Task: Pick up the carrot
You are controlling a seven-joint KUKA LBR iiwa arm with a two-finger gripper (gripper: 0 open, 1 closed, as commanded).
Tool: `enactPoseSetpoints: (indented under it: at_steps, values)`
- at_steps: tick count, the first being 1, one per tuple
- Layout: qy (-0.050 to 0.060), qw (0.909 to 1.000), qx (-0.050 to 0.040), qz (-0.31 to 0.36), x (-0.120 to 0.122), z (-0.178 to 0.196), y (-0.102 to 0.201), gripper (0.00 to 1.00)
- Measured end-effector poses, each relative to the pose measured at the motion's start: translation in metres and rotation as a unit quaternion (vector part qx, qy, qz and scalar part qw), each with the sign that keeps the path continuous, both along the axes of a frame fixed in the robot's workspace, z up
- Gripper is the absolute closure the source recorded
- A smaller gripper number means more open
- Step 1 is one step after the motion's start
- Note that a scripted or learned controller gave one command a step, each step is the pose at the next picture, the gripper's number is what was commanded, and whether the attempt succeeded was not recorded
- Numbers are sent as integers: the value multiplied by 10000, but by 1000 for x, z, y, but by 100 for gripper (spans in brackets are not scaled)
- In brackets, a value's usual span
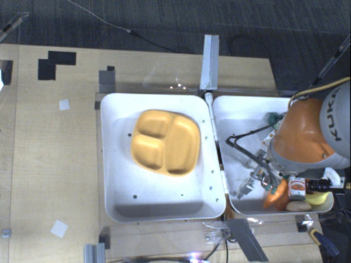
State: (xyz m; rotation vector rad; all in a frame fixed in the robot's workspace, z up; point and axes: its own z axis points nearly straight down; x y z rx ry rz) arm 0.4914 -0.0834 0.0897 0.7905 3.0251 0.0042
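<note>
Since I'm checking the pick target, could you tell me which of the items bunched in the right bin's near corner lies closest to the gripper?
The carrot, the orange piece at the left of the bunch, just right of the gripper; the can and banana lie farther right.

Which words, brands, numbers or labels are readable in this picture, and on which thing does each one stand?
"KU": dark letters on the grey arm, cut off by the picture's edge.
Label on the small can beside the carrot: too small and blurred to read.
The yellow plate and both white bins carry no readable text.
</note>
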Motion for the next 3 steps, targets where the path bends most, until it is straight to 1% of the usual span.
enactPoseSetpoints:
  at_steps: [1, 2, 3]
  values:
    - [4, 9962, 10, -872, 0, 0, -67, 0]
    - [-12, 9861, 21, -1661, 1, 0, -5, 0]
    - [36, 9831, 14, -1833, -3, 8, -74, 0]
